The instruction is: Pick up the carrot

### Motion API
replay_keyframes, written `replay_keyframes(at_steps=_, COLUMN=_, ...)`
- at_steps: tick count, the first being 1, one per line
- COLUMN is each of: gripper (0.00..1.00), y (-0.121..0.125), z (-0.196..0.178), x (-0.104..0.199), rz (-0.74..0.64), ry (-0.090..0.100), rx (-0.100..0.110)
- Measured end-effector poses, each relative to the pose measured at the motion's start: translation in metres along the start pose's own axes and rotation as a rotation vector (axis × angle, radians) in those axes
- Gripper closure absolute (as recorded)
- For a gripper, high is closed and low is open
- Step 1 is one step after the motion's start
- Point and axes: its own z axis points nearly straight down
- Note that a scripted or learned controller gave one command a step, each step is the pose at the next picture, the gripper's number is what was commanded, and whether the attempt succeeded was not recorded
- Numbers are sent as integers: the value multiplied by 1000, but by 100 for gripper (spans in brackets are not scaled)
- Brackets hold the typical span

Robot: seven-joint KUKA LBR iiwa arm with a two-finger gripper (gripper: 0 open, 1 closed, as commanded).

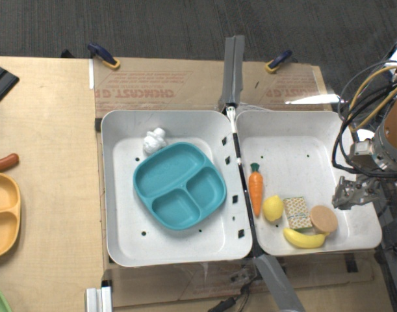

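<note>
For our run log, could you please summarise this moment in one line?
carrot: lying in right bin, by left wall | gripper: over right edge, apart from carrot | pick: not done

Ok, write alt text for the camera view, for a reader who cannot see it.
A carrot lies along the left wall of the right white bin, beside a lemon, a banana and two other small food items. The gripper hovers at that bin's right edge, apart from the carrot. The left white bin holds a teal divided plate.
</note>
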Motion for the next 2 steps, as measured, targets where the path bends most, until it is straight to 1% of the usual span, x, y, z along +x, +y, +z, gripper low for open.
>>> replay_keyframes(at_steps=1, gripper=100, y=-7, z=-30, x=49, rz=37, ry=0, rx=4)
replay_keyframes(at_steps=2, gripper=100, y=-2, z=-105, x=37, rz=-622, ry=-2, rx=2)
